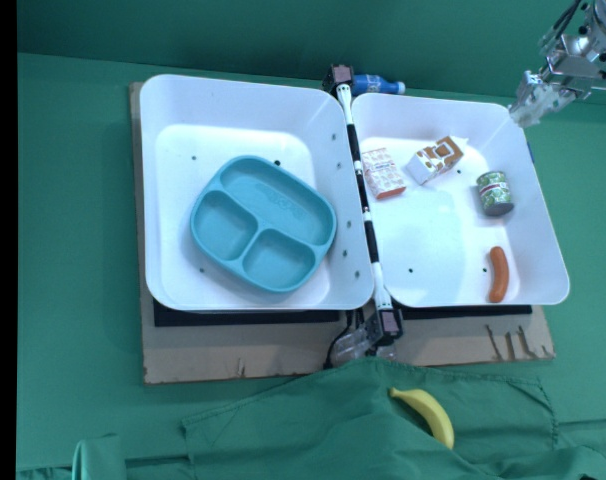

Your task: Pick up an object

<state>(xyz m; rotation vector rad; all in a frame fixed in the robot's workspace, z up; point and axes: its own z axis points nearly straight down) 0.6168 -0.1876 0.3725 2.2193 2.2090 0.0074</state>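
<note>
Hanging above the far right corner of the right bin [543, 268], the gripper [532, 103] sits at the end of the grey arm [593, 43] that comes in from the upper right; nothing lies between its tips, and whether they are apart or together cannot be told from this slant. Nearest below it in that bin stands a small green jar [494, 192], close to the right wall. A little milk carton [435, 159] and a flat printed packet [383, 172] lie toward the bin's far left, near the divider rail [363, 198], and a sausage [497, 273] rests by the near right corner, leaving bare white floor through the middle. A blue bottle [375, 85] lies outside, behind the bins' shared corner. The left bin [173, 108] holds a teal sectioned plate [263, 223], tilted on its floor. Both bins rest on cardboard [213, 353] over a green cloth bench [73, 218], and a banana [426, 411] lies on rumpled cloth at the near edge.
</note>
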